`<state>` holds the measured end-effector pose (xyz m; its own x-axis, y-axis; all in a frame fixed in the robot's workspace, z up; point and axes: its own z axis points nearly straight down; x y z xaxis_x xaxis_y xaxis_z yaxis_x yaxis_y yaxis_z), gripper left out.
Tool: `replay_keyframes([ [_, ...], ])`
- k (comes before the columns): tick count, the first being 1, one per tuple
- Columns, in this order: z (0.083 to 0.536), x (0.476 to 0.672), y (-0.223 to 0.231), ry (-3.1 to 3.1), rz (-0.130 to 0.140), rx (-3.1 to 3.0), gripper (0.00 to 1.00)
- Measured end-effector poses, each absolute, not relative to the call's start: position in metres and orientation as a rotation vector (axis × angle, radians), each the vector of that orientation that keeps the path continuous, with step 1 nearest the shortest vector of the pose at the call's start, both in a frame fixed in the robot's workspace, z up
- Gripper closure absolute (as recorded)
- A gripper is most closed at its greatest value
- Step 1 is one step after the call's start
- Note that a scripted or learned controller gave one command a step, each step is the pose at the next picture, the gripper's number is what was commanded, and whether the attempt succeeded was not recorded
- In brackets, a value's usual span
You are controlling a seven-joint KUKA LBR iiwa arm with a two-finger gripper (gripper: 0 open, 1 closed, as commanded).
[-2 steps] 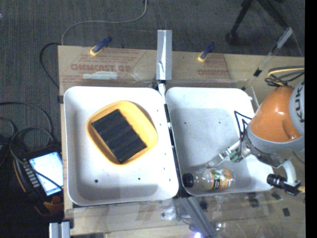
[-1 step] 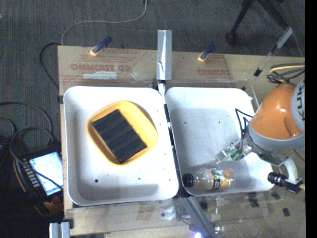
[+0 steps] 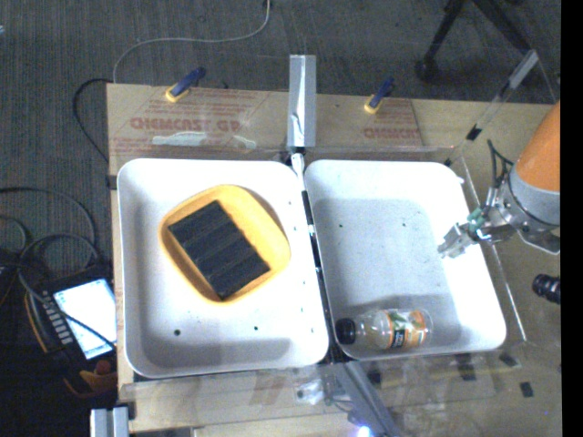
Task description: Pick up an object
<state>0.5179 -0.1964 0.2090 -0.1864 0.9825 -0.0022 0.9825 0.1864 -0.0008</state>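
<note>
A small clear plastic bottle [image 3: 384,330] with a black cap and amber liquid lies on its side at the front edge of the right bin [image 3: 401,198]. In the left bin [image 3: 146,317] rests a yellow dish [image 3: 264,209] holding a black ribbed block [image 3: 219,248]. My gripper [image 3: 458,239] hangs over the right bin's right side, above and to the right of the bottle. Nothing shows between its fingers.
A metal post [image 3: 301,103] stands behind the seam between the bins. Two blue-and-yellow clamps [image 3: 185,84] hold the cardboard at the back. A tablet [image 3: 84,311] and cables lie on the floor to the left. An office chair base [image 3: 474,16] is at the far right.
</note>
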Motion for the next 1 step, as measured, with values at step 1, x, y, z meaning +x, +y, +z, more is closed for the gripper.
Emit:
replay_keyframes([
  [1, 0.2122, 0.5446, -0.1576, 2.634, -0.003, 1.71, 1.0],
])
